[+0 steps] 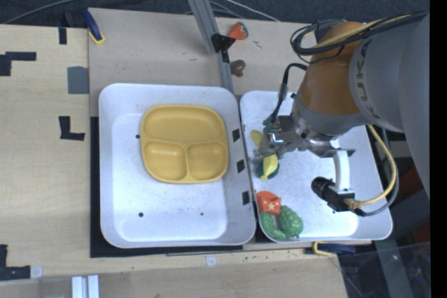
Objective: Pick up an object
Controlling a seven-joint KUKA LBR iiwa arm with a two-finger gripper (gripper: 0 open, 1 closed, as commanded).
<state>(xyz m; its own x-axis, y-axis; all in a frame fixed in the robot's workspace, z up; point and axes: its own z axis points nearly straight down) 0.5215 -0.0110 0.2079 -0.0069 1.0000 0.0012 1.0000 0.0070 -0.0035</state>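
In right bin (363,150), gripper (269,144) low over yellow-green toy (268,165) by divider (likely pick target); finger opening, hold: cannot tell.

Two bins sit side by side on the worktop (140,45). The left bin (119,220) holds a divided plate (185,143), lying toward its far right part. In the right bin (370,220), a small toy (268,165) lies against the left wall, with the gripper (269,141) directly over it. Nearer the front left corner lie a second toy (269,203) and a leafy toy (285,223), touching each other. The arm (335,94) reaches in from the right.
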